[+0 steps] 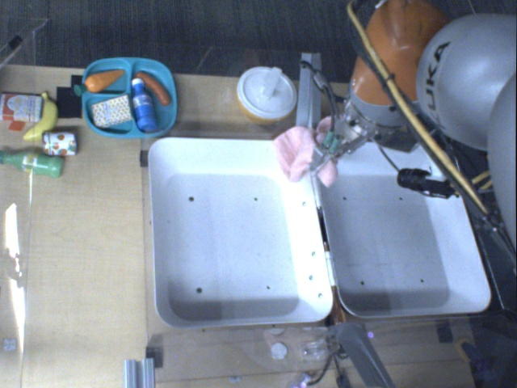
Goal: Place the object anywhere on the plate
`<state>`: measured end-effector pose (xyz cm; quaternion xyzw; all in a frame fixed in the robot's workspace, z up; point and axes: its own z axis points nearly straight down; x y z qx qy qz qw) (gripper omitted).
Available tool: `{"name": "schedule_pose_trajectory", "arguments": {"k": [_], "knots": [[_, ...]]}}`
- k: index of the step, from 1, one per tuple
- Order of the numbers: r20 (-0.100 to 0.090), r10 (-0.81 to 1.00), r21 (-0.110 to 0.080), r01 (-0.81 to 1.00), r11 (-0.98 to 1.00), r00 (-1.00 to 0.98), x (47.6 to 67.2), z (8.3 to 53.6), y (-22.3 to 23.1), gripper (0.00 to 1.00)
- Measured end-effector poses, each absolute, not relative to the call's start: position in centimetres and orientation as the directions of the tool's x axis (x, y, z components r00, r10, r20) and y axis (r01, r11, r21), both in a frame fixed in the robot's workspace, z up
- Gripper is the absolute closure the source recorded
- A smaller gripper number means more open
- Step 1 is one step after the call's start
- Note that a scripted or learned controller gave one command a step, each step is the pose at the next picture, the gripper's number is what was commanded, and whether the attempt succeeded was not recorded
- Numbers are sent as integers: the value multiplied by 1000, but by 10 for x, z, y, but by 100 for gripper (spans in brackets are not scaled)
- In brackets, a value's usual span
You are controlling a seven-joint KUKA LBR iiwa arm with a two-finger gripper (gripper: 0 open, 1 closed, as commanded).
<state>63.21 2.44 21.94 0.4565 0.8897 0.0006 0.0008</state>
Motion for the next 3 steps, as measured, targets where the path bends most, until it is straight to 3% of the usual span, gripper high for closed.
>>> {"name": "schedule_pose_trajectory", "arguments": {"k": [1, 2, 3], "knots": [[-1, 518, 2, 518, 855, -855, 605, 220, 75, 100], [-2, 144, 2, 144, 990, -990, 592, 222, 124, 100], [-2, 145, 3, 145, 989, -989, 593, 223, 124, 0]]}}
